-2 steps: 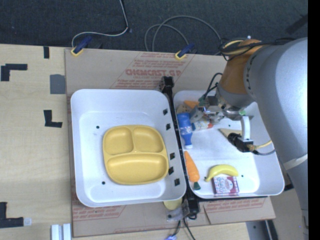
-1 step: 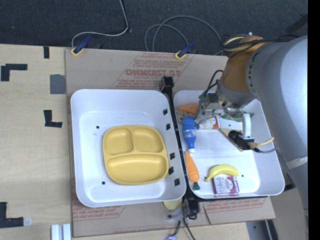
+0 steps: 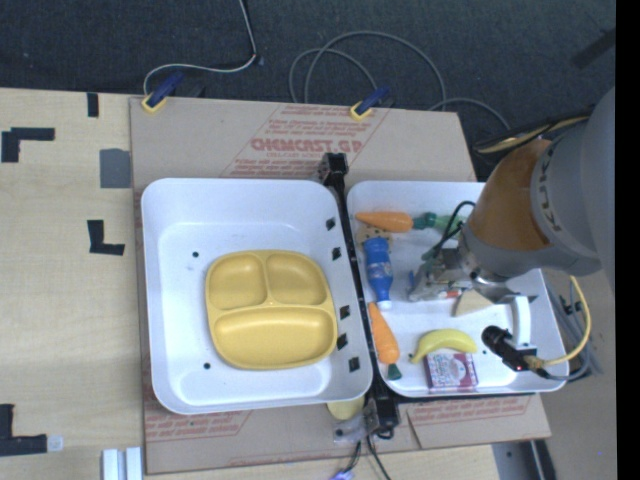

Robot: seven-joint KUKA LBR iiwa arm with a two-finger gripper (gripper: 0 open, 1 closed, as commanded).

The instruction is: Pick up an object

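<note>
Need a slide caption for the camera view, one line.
KUKA arm's claw lowered into the right bin among carrots, a banana and a blue bottle; yellow divided plate in the left bin.

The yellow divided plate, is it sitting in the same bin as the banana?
No, the yellow divided plate lies in the left bin, while the banana lies in the right bin.

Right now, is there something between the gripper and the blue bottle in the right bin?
Nothing visible. The gripper is low in the right bin, just right of the blue bottle, with bare white floor between them. The carrots lie above and below that path.
</note>
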